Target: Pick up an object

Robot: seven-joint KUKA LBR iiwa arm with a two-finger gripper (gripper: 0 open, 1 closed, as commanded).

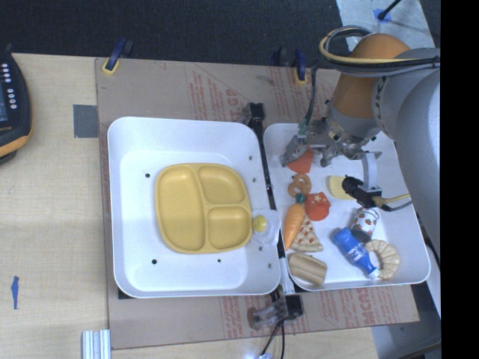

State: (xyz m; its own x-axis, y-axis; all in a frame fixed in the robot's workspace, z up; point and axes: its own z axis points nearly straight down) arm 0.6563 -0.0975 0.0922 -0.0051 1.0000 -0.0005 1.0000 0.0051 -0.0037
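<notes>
We see the gripper (314,149) low over the right bin's (419,271) far-left corner, a red piece (301,162) directly beneath it; finger state cannot be told.

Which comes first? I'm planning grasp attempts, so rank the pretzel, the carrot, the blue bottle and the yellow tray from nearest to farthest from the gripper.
1. Pretzel, right bin, just below the gripper.
2. Carrot, right bin's left side, lower down.
3. Blue bottle, right bin, lower right.
4. Yellow tray, in the left bin.
</notes>
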